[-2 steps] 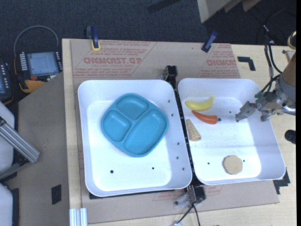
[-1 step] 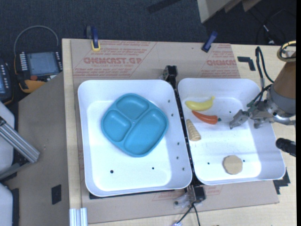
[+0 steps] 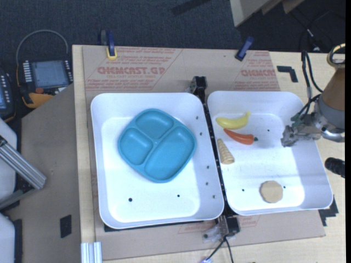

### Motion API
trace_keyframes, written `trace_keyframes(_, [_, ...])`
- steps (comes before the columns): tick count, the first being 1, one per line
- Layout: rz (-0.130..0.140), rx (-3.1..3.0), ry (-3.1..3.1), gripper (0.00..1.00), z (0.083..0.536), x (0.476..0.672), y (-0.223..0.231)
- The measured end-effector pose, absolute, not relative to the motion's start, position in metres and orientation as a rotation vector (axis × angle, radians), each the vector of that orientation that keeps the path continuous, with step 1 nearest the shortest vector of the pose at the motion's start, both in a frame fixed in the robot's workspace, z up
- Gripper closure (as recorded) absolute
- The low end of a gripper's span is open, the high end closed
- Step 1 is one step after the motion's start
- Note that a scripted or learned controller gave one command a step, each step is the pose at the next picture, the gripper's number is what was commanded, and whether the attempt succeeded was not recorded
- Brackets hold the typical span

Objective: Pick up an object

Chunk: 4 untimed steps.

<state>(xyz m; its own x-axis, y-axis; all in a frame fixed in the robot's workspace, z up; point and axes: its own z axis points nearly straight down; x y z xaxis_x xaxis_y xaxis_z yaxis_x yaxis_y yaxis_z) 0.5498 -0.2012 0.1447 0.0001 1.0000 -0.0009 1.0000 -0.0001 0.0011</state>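
Chili [image 3: 239, 137] left of hand [image 3: 289, 137], apart.

Both bins [image 3: 104, 147] look like smooth white plastic; the blue plate [image 3: 157, 152] is glossy. The board [image 3: 181, 67] beyond the gripper [image 3: 290, 137] appears matt, cardboard perhaps.

Dark carpeted floor [image 3: 153, 15] around cardboard-topped bench [image 3: 164, 64]

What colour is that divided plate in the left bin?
Light blue; the plate shows plainly in the overhead camera view.
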Motion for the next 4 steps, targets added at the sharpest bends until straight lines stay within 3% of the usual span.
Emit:
trace_keyframes(1, [0.004, 2.216, 2.215, 1.00, 0.202, 0.555, -0.211])
trace_keyframes(2, [0.001, 2.218, 2.219, 1.00, 0.217, 0.556, -0.211])
trace_keyframes(4, [-0.002, 2.221, 2.224, 1.00, 0.217, 0.567, -0.114])
